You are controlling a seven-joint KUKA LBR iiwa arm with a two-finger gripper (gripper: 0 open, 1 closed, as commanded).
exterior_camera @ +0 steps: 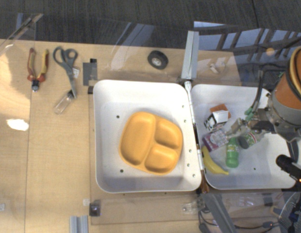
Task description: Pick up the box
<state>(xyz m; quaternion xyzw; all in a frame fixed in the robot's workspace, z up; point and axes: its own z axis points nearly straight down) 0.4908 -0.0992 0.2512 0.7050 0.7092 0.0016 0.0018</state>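
Cardboard box (219, 115), orange-white, in right bin (267, 178) near bottle (217, 139) | likely light, thin-walled, crushable | grip across its short flat sides, gently | gripper (245, 125) low beside it, fingers' state: cannot tell | yellow tray (151, 142) in left bin (107, 130)

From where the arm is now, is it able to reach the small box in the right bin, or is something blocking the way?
Probably yes. The box lies uncovered in the right bin, with the bottle and banana beside it, not on top. The hand is already close by, over the same bin.
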